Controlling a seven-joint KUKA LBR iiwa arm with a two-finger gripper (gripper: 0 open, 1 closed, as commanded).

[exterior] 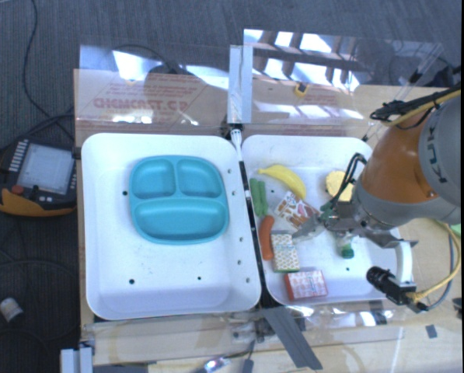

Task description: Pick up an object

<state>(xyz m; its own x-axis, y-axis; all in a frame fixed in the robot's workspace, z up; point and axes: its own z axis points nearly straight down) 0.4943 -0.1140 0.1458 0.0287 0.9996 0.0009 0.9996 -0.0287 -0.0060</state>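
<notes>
My gripper [313, 225] hangs low in the middle of the right bin [348, 142], reaching in from the right under the grey wrist and orange band. It sits right beside a colourful snack packet [291, 207], just below and right of it. Around it lie a yellow banana [283, 179], a yellow round piece [336, 183], a green stick [258, 196], an orange carrot [267, 235], a small pale box [285, 254], a red box [305, 284] and a little green object [346, 249]. I see nothing lifted off the bin floor.
The left bin [107, 270] holds a blue divided plate [177, 199]. A raised divider [247, 208] separates the two bins. Clear panels stand behind the bins. The arm's body covers the right bin's right side, with cables trailing off its lower right.
</notes>
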